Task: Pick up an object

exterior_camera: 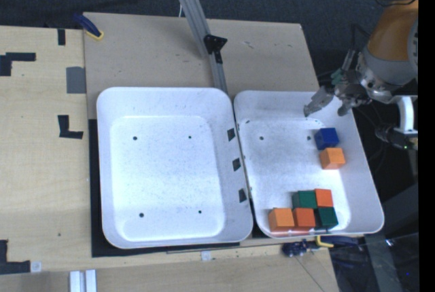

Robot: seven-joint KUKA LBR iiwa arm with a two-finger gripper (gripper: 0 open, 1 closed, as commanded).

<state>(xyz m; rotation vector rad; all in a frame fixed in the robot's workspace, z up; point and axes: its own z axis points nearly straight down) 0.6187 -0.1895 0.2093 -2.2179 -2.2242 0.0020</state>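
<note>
In the right bin [272, 95] lie several small blocks. A blue block [327, 137] and an orange block [332, 158] sit near its right wall. By the front wall an orange block [281, 218] sits beside a tight cluster of green [305, 199], orange [323, 197], orange [304, 217] and dark green [327, 216] blocks. My gripper [329, 105] hangs over the bin's back right corner, just behind the blue block. It is open, and nothing is between its fingers.
The left bin [103, 114] stands beside the right one. A slanted metal rail [192, 2] runs from the top of the view down to the gap between the bins. A blue-and-yellow tool [89, 26] lies at the bench's back left. A blue clamp [299, 249] sits at the front edge.
</note>
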